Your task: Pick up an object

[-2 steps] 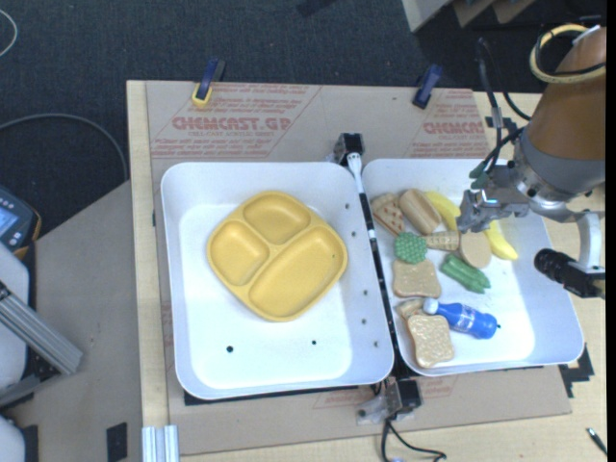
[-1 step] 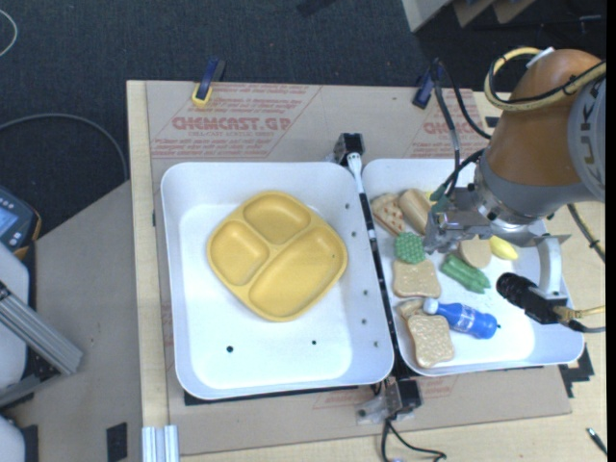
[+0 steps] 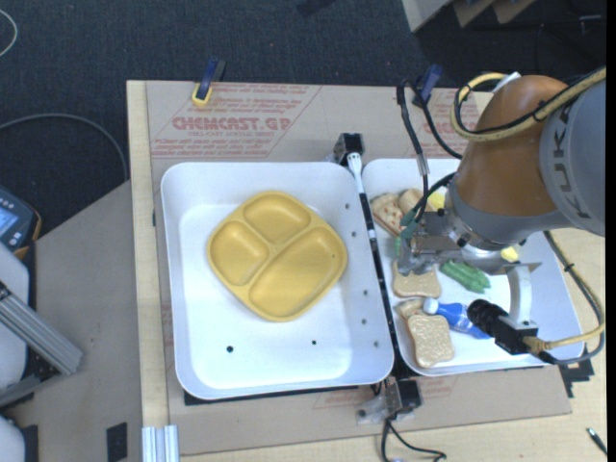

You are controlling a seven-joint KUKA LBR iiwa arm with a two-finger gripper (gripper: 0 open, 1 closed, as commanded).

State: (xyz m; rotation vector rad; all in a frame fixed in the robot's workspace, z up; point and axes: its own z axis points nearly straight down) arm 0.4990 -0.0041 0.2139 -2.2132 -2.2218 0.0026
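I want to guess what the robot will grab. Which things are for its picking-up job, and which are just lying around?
For the job:
pincer, down in the right bin
toast slice
bread piece
green toy
blue toy
pretzel-like piece

Just lying about:
yellow divided plate in the left bin
yellow clamp
cardboard sheet

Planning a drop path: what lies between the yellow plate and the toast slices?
In the camera view, bare bin floor, then the two bins' adjoining rims.
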